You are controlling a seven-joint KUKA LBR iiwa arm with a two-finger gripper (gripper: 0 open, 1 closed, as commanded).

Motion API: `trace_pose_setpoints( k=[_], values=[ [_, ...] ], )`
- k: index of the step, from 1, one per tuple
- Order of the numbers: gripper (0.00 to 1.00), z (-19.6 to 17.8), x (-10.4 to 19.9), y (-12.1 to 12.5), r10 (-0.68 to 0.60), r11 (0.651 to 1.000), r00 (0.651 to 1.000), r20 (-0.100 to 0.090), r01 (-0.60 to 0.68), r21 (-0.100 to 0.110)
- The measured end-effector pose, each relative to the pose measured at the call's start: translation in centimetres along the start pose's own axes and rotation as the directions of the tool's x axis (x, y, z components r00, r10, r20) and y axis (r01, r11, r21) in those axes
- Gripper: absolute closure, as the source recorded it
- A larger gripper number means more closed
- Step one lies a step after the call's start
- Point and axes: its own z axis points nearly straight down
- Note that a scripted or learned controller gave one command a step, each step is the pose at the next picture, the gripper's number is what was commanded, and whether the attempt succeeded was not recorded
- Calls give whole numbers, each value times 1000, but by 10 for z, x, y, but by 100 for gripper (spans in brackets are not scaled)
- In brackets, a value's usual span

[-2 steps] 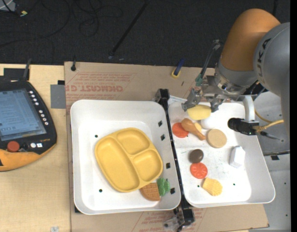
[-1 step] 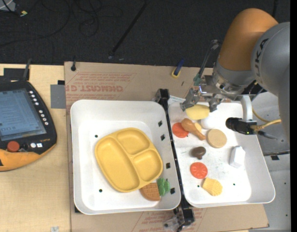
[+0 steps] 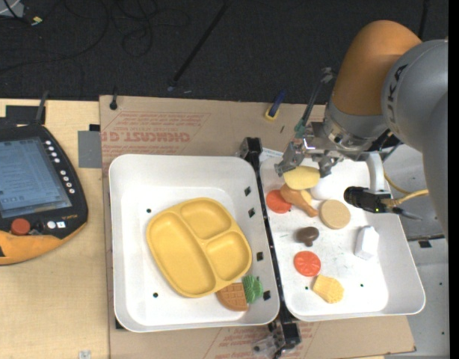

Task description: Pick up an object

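My gripper (image 3: 310,163) hangs over the far left part of the right bin (image 3: 398,275), below the orange wrist band. A pale yellow oval food piece (image 3: 302,177) lies directly under it, touching or nearly touching it. Whether it is gripped cannot be told from here. Just in front lie a red-orange disc (image 3: 278,200), an orange-tan stick (image 3: 300,198) and a tan round biscuit (image 3: 335,214).
The right bin also holds a brown lump (image 3: 307,235), a red slice (image 3: 307,262), a yellow waffle piece (image 3: 328,289) and a white block (image 3: 365,241). In the left bin (image 3: 132,193) are a yellow divided plate (image 3: 198,245), a brown cookie (image 3: 232,298) and a green piece (image 3: 251,289). A control pendant (image 3: 31,193) lies far left.
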Motion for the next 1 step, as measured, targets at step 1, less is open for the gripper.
trace_pose_setpoints(
  k=[1],
  values=[
    [100,-14,-10,-12,4,1000,1000,0,-4,-1]
  ],
)
